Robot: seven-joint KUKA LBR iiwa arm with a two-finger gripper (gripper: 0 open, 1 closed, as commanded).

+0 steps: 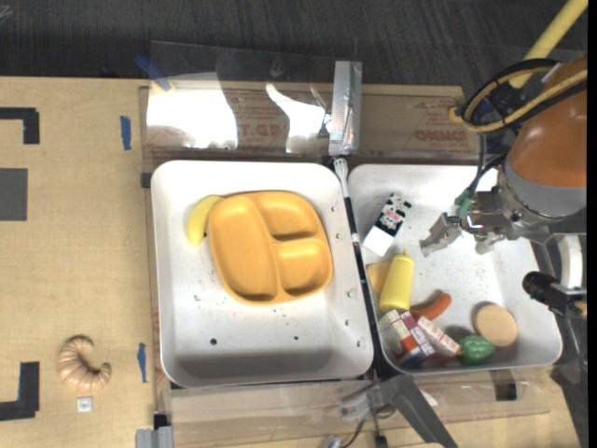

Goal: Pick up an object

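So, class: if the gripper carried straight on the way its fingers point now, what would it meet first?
The gripper points left and slightly down over the right bin. Probably bare bin floor first; continuing at that slant, the yellow bottle. Depth is unclear.

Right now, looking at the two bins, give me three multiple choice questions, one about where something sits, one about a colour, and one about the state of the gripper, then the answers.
1. Where does the orange divided tray sit?
A. left bin
B. right bin
C. on the cardboard outside the bins

2. What colour is the squeeze bottle in the right bin?
A. blue
B. yellow
C. black

3. What state is the gripper in?
A. clamped on the bottle
B. open, holding nothing
C. resting on the tray

Answers:
1 A, the tray fills much of the left bin.
2 B, its body is plain yellow.
3 B, the fingers are spread above the right bin's bare floor with nothing between them.
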